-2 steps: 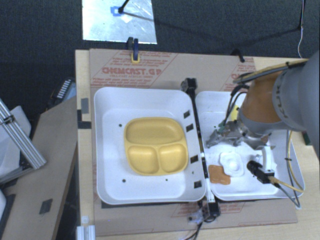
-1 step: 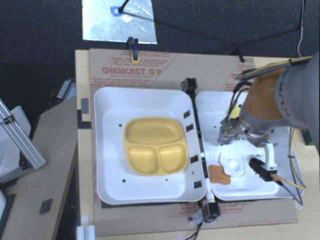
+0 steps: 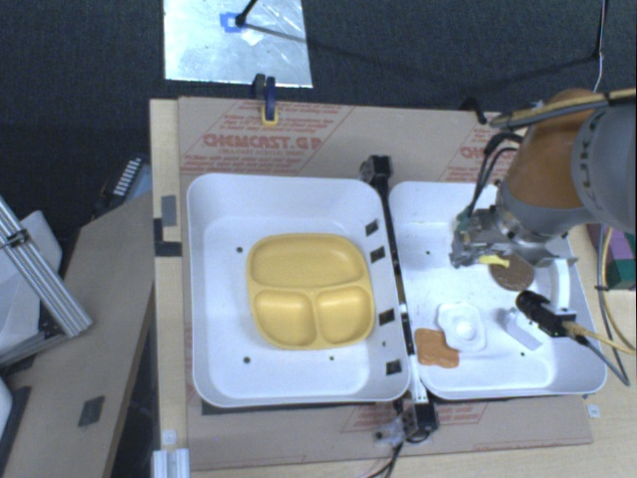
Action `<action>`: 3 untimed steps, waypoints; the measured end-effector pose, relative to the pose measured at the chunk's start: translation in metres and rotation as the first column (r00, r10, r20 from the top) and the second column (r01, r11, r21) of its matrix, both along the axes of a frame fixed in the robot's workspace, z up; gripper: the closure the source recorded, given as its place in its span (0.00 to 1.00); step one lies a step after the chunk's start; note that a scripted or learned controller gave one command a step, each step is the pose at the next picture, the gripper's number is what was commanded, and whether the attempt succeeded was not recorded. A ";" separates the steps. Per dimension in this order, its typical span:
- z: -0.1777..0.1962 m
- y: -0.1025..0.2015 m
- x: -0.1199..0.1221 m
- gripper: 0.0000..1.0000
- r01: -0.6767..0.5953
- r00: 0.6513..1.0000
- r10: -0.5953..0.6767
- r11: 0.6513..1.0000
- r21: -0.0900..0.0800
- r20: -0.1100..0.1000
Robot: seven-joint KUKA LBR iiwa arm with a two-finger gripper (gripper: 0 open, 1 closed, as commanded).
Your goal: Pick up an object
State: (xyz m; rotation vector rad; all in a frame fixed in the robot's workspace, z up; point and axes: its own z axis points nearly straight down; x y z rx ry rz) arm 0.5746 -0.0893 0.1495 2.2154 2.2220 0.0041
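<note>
While the tool [image 3: 476, 249] sits low in the right bin [image 3: 428, 371], can't tell its state. Left bin [image 3: 214, 267] has one yellow tray [image 3: 309, 289]; right has one white piece [image 3: 462, 327], one brown piece [image 3: 436, 348], partly hidden brown disc [image 3: 514, 273].

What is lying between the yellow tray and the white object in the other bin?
In the camera view, the bins' adjoining walls and a brown flat piece lie between the yellow tray and the white object.
</note>
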 end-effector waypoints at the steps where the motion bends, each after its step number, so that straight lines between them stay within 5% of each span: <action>1: 0.055 0.007 -0.006 1.00 -0.001 1.000 0.001 1.000 0.000 0.001; 2: 0.108 0.007 -0.004 1.00 -0.001 1.000 0.001 1.000 0.000 0.002; 3: 0.098 0.066 -0.013 1.00 -0.005 1.000 0.005 1.000 0.002 -0.004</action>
